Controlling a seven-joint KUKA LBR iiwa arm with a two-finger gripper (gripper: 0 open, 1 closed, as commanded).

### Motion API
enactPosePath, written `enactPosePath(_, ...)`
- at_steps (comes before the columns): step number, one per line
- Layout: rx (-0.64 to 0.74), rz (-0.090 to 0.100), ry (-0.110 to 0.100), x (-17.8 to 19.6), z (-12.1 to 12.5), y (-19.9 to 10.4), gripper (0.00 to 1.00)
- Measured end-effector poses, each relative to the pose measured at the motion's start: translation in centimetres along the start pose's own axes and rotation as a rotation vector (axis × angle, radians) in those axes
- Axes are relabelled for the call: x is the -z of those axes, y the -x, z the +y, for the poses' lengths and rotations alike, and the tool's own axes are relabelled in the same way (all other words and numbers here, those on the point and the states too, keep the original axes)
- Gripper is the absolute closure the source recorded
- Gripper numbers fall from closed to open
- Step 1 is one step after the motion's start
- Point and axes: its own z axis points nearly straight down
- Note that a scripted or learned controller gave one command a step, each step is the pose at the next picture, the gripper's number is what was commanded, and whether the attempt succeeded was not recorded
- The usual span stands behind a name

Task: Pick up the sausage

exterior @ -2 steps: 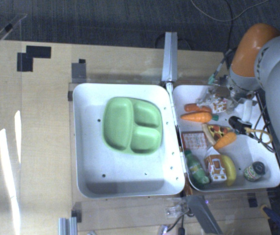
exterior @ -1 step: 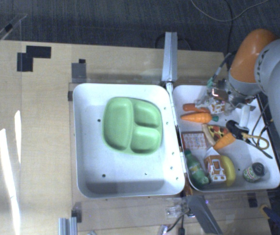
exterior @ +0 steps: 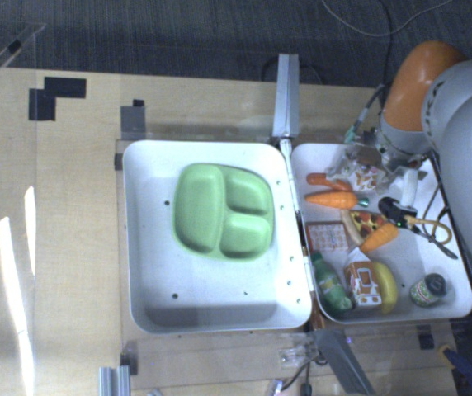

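Sausage (exterior: 317, 178): apparently reddish piece, far-left corner of right bin (exterior: 455, 308), just beyond carrot (exterior: 332, 198). Gripper (exterior: 361, 172): at far edge, near sausage; spread or pressed together, unreadable. Advised: shift left, straddle sausage crosswise, descend clear of carrot.

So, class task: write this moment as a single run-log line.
arm: over right bin's far end | gripper: among the toys | sausage: not identified | green tray: left bin | pick: not confirmed
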Motion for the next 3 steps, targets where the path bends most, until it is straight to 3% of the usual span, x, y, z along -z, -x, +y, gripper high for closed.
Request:
enactPosePath(1,-0.004,-0.003,-0.014,0.9,-0.2,0.4,1.00)
enactPosePath(2,0.000,0.000,-0.008,0.8,-0.1,0.1,0.00)
enactPosePath(3,0.053,0.009,0.009,-1.0,-2.0,-2.1,0.00)
